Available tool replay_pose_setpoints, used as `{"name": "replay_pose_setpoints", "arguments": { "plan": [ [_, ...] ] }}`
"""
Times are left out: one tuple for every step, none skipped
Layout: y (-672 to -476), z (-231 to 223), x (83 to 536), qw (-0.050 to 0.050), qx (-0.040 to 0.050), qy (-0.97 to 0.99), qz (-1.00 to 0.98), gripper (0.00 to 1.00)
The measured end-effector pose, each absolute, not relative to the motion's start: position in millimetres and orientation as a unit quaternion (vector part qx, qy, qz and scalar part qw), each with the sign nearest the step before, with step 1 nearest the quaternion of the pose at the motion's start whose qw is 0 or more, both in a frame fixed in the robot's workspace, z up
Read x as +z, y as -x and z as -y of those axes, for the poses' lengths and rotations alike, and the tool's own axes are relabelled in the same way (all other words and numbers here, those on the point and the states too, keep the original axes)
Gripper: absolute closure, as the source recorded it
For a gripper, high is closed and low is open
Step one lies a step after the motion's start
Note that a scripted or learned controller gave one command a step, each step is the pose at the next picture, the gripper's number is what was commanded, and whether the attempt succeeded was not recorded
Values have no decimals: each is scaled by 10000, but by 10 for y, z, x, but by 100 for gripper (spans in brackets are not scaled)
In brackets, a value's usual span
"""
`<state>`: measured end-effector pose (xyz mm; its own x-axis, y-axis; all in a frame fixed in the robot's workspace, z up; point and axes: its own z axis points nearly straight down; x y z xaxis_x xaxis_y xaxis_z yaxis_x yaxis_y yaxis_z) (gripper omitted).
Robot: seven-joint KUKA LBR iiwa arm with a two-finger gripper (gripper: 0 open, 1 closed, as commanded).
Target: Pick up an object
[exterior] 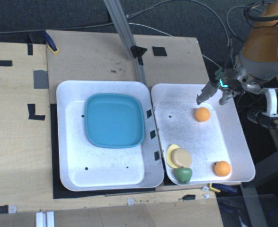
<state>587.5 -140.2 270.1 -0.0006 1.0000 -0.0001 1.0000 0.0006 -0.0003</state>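
Note:
The right bin (233, 126) holds an orange ball (202, 114) near its far side, a second orange ball (222, 168) at its near right corner, and a tan and yellow round piece (179, 157) with a green fruit (183, 174) at its near left corner. My gripper (213, 96) hangs over the bin's far right part, just above and right of the first orange ball. Its two dark fingers (204, 94) are spread apart with nothing between them.
The left bin (67, 126) holds a blue square plate (114, 120). A grey metal bar (124, 27) slants down from the top to the gap between the bins. Cables (214, 18) loop behind the right bin.

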Motion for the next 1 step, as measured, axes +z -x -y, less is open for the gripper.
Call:
{"name": "replay_pose_setpoints", "arguments": {
  "plan": [
    [-5874, 1402, 2701, 1, 2, 7069, 7073, 0]
  ]
}}
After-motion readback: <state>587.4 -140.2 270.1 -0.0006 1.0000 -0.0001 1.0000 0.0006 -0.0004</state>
